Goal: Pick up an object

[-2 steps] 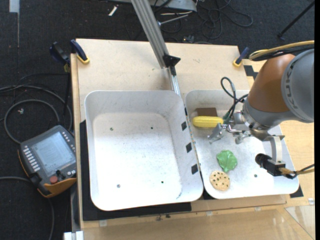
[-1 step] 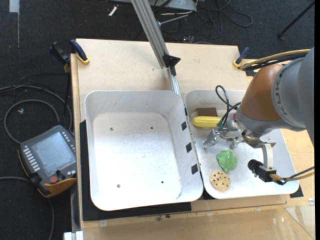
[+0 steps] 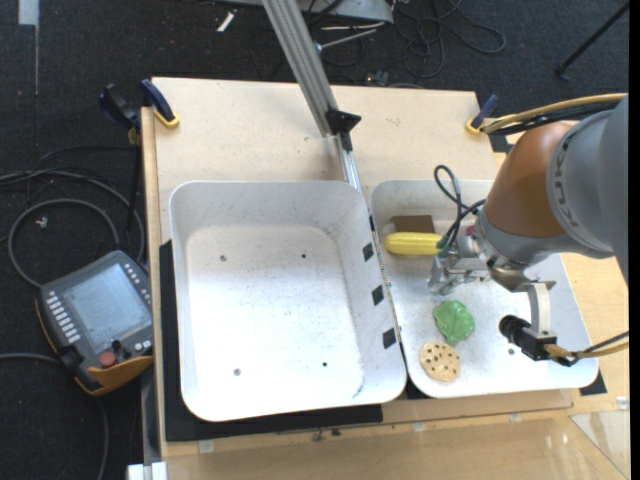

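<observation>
My gripper (image 3: 444,276) hung low inside the right bin (image 3: 578,308), near that bin's middle, with its tip just beside the right end of the yellow corn cob (image 3: 412,243). From this slanted view I could not tell how wide it stood, and I saw nothing held in it.

The corn cob lay toward the bin's far-left corner, with a brown block (image 3: 413,225) touching its far side. To do the pick well, I judged I should centre over one object before closing, and choose one with room around it. The corn sat tight against the block, so a close there could catch both or push the cob away. The green crumpled piece (image 3: 455,321) just below my gripper looked freer and probably softer.

Counted in the right bin: one corn cob, one brown block, one green piece, and one speckled cookie (image 3: 440,361) near the front-left corner. The left bin (image 3: 200,203) lay alongside.
</observation>
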`<action>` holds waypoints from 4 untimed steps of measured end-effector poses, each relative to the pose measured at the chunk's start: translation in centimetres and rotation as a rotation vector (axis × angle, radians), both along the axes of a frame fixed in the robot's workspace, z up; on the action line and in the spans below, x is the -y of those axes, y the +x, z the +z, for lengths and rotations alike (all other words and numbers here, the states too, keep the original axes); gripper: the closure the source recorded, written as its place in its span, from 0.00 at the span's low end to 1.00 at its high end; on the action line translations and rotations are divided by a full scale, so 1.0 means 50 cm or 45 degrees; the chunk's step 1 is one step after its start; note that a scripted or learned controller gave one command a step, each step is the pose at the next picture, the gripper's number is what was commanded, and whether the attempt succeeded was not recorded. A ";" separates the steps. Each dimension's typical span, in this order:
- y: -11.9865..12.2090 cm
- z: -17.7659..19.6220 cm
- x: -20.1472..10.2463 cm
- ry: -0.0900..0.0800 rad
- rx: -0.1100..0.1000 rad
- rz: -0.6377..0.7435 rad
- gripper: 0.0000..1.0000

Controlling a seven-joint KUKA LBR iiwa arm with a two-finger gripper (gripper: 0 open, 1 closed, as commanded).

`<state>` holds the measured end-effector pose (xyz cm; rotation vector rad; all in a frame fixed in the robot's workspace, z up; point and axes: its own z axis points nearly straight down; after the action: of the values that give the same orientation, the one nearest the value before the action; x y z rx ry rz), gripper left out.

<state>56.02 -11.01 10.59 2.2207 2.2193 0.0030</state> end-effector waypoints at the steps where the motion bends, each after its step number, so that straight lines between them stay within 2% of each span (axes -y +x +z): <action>1: 0.007 0.115 -0.019 -0.001 0.004 0.005 1.00; 2: 0.024 0.211 -0.032 -0.001 0.003 0.006 1.00; 3: 0.035 0.337 -0.033 -0.002 0.006 0.006 1.00; 4: 0.071 0.305 -0.143 0.001 -0.002 0.011 1.00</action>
<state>59.58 -3.84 25.87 2.2122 2.2304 0.0018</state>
